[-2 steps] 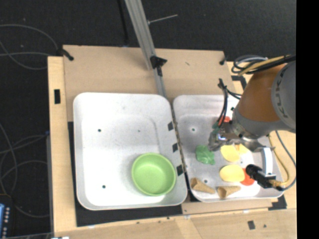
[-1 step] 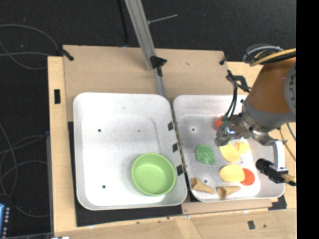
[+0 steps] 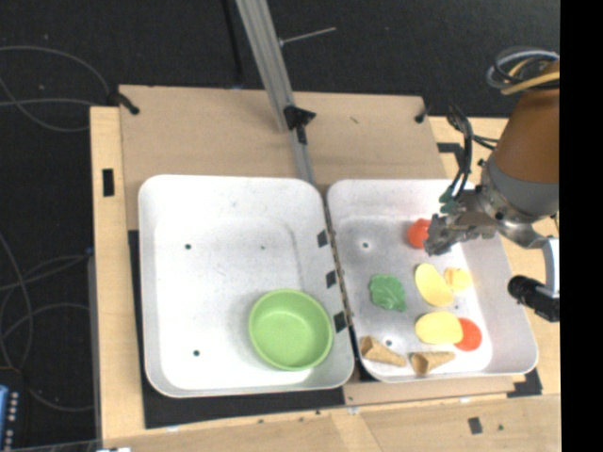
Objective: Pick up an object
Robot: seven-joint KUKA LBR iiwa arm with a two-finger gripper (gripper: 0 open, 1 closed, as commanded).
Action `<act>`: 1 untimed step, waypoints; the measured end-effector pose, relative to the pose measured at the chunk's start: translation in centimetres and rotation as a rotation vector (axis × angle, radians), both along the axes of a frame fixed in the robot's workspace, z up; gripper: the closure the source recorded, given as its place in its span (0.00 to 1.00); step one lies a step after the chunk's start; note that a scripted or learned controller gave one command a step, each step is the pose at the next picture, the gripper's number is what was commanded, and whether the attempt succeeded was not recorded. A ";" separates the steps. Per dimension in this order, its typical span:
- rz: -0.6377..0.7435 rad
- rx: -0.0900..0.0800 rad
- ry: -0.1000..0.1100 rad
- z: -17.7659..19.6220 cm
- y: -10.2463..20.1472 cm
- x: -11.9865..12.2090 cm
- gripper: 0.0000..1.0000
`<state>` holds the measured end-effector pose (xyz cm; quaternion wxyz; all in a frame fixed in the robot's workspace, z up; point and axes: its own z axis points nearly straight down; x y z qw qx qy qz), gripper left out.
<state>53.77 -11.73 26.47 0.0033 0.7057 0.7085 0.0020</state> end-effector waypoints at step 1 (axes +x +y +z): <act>0.004 0.003 0.006 0.5 4.7 -0.4 1.00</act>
